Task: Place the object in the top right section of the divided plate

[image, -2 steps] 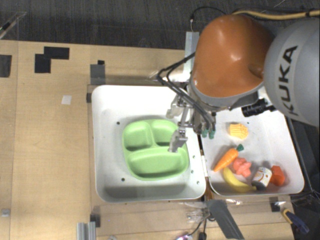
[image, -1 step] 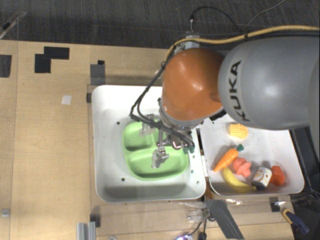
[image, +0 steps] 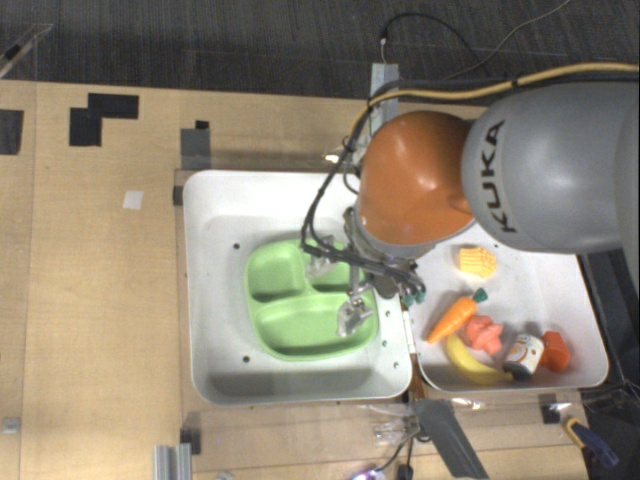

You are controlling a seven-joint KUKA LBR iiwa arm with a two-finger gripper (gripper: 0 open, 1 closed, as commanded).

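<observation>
A green divided plate (image: pixel 290 313) lies in the left white bin (image: pixel 215 268). It has two small sections at the top and one wide section below. My gripper (image: pixel 353 313) hangs over the plate's right side, near the wall between the top right section and the wide one. The orange wrist band (image: pixel 410 178) and grey arm (image: pixel 560 158) cover most of the top right section. I see no object between the gripper's tips, which are small and partly hidden.
The right bin (image: pixel 580 298) holds a corn cob (image: pixel 477 261), a carrot (image: pixel 452 318), a banana (image: pixel 470 360), a pink item (image: pixel 485 335), a small bottle (image: pixel 522 353) and a red item (image: pixel 556 351). A black cable (image: pixel 320 208) loops beside the wrist.
</observation>
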